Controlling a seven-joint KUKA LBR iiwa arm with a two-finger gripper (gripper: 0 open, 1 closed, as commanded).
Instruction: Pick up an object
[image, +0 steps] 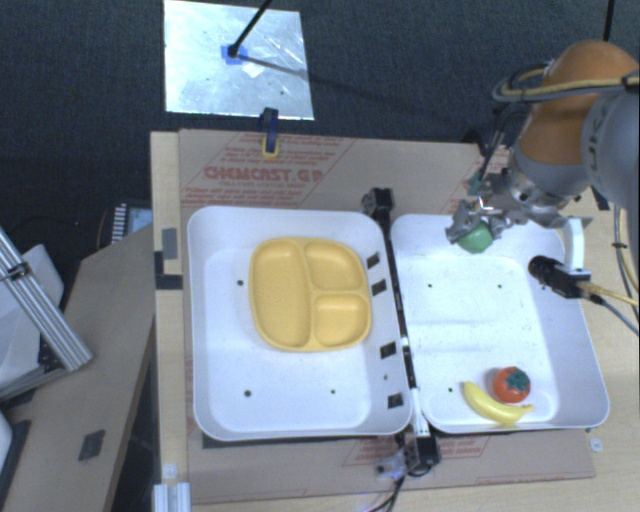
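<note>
We judge the lift underway: our hand (478, 226) sits closed around a green object (478, 238) above the right bin (560, 330)'s far edge, so next comes raising it clear.

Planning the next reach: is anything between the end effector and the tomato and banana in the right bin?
Nothing visible. The end effector is at the right bin's far edge; bare white floor lies between it and the tomato and banana near the front.

- two bins sit side by side on the bench (170, 300)
- left bin (220, 400) has a divided tray (308, 293) lying about in its middle
- right bin (570, 350) has a banana (494, 404) and a tomato (511, 384) touching, in the near right corner
- hand (476, 230) over the right bin's far edge
</note>
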